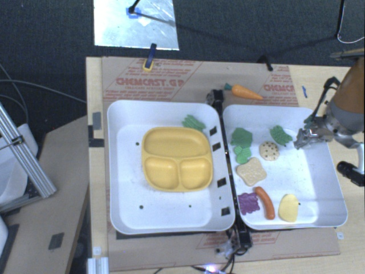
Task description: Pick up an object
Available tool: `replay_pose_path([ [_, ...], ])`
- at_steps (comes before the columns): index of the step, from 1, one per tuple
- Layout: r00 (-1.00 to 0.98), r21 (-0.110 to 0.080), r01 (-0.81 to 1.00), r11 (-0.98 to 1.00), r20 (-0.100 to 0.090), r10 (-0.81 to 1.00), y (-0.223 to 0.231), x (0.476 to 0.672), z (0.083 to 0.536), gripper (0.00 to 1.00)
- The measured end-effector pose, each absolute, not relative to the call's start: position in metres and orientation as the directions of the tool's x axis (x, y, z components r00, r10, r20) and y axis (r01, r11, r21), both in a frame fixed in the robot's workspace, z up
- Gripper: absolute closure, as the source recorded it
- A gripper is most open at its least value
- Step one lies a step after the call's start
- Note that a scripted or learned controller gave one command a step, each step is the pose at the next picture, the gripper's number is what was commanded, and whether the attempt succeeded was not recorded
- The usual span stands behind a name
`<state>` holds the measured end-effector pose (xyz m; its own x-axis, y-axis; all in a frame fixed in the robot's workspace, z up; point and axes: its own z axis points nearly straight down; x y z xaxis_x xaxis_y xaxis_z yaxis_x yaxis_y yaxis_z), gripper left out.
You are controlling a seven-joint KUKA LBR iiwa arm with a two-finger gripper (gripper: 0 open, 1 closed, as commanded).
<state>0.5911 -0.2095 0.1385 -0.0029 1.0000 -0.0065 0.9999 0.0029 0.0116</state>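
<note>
green leafy toy [280,135] lies just beside hand [303,138].

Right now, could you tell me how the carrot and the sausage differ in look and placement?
The carrot is orange with a green tip; the sausage is plain red-orange. The carrot lies on the cardboard outside the bins, nearly level across the view; the sausage lies inside the right bin, slanted, beside the purple piece. Both are small, elongated toy foods.
</note>
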Motion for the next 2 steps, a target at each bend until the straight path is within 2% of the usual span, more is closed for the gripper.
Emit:
replay_pose_path([
  [1, -0.008, 0.003, 1.000, 0.008, 0.000, 1.000, -0.163, 0.602, 0.136, 1.00],
  [2, -0.009, 0.004, 1.000, 0.009, 0.001, 1.000, -0.114, 0.623, 0.145, 1.00],
])
